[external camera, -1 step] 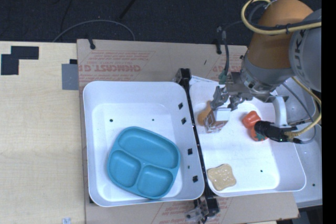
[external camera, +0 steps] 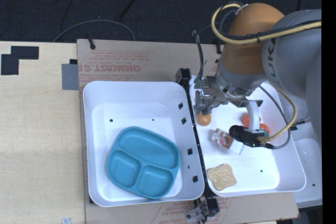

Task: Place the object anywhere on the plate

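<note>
A blue three-compartment plate [external camera: 143, 161] lies in the left bin [external camera: 100, 113], toward its front. My gripper [external camera: 202, 108] hangs low over the right bin [external camera: 286, 176], close to the wall shared by the two bins. Directly under its tip sits a small orange-tan round object [external camera: 204, 119], partly covered by the gripper. Whether the gripper touches it cannot be made out. Nothing lies on the plate.
The right bin also holds a wrapped snack [external camera: 222, 138], a tan toast-shaped piece [external camera: 221, 177] near the front, and a red-orange item [external camera: 253, 124] half hidden behind a black and white fitting on the arm. Cables loop around the wrist.
</note>
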`<state>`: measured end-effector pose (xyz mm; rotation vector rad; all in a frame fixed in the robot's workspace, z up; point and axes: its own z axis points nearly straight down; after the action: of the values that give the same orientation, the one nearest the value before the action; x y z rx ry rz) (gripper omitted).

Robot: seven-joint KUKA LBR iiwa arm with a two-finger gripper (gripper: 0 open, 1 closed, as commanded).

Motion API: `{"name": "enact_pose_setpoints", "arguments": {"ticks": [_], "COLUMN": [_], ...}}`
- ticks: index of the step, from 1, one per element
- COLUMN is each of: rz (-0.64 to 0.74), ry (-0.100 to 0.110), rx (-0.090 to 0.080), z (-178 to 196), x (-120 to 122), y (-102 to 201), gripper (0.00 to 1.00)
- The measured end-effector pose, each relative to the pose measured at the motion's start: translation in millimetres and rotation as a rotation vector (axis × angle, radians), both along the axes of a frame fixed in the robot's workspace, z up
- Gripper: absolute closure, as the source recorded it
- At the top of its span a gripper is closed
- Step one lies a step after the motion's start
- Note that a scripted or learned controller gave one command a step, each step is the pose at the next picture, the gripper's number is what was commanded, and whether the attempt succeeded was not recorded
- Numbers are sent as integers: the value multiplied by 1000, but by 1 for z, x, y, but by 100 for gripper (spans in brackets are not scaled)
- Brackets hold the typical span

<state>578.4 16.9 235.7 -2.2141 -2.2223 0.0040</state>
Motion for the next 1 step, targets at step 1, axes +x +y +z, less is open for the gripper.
{"name": "enact_pose_setpoints", "arguments": {"ticks": [1], "rz": [1], "ry": [-2], "rx": [0], "z": [7], "x": [0], "y": [50], "gripper": [100]}}
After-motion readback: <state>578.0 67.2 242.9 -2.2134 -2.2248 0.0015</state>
